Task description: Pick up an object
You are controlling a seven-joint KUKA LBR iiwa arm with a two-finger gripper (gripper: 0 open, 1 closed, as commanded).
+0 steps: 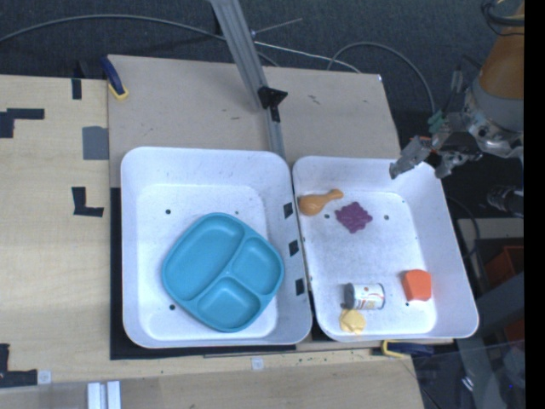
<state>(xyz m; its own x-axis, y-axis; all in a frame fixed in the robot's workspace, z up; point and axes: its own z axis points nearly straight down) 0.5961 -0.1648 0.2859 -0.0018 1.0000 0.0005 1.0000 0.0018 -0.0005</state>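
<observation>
Arm: grey, with an orange band above the wrist, reaching in from the right edge at the far side of the scene.
Gripper (423, 162): poised over the far right corner of the right bin; its two dark fingers are spread apart with nothing between them.
Right bin (451, 228): shallow and white, holding five loose objects.
Drumstick toy (318, 201): orange-brown, at the bin's far left, near the divide between the bins.
Purple object (353, 217): lumpy, just right of the drumstick toy, on the bin floor.
Orange block (416, 285): near right part of the bin, well apart from the gripper.
Small can (365, 296): lying on its side, left of the orange block.
Yellow object (352, 319): just beside the can, against the near wall.
Left bin (145, 177): white, bearing one plate.
Blue plate (223, 271): three compartments, sitting in the near half of the left bin.
</observation>
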